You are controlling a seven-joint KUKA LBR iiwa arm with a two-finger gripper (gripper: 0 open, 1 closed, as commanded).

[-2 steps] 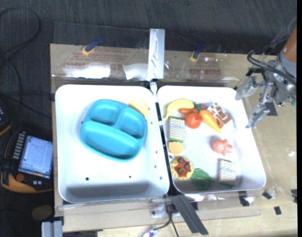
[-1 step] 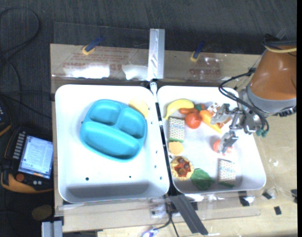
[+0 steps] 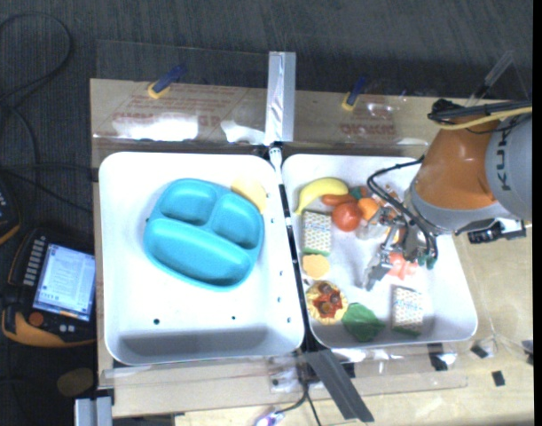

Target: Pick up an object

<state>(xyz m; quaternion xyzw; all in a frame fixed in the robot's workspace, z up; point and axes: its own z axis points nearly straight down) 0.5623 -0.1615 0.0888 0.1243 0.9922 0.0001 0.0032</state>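
Note:
The right bin holds several toy foods. A yellow banana lies at its back left, with a red tomato and a small orange piece beside it. A checkered box and an orange disc lie along the left wall. At the front are a pizza-like piece, a green item and a second checkered box. My gripper hangs low over the middle of this bin, right of the tomato. A small reddish item shows right by it.
In the left bin sits a blue divided plate with a pale yellow item behind it. The arm's orange band hangs over the right bin's back right corner. Tablets and cables lie off the bench to the left.

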